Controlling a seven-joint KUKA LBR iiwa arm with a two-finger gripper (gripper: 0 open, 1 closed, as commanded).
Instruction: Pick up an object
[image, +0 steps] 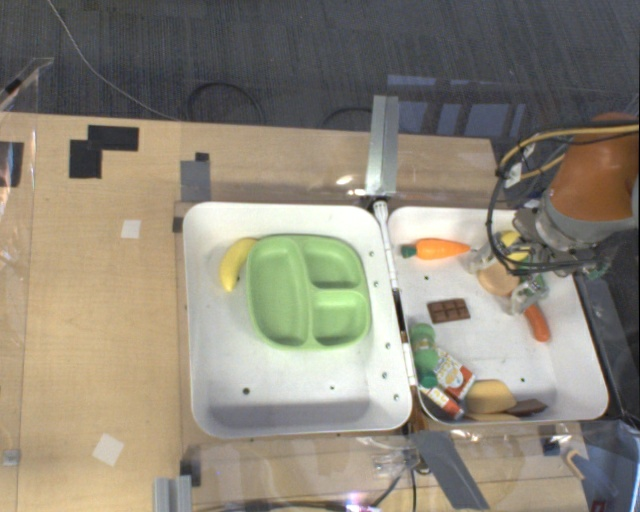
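Everything pickable sits relative to the metal divider (392, 290) between the two bins. Left of it: a green sectioned plate (305, 290), flat, with a yellow banana (236, 262) touching its far-left edge. Just right of the divider up top there's a carrot (436, 249) lying sideways, green end toward the divider. Below that, a brown chocolate bar (449, 311), flat. Further down, hugging the divider, a green bottle (424, 352), a red-and-white packet (452, 381), and a tan potato-looking lump (489, 396). Far right from the divider: a small red-orange sausage-shaped thing (538, 322) and a beige round piece (496, 279).
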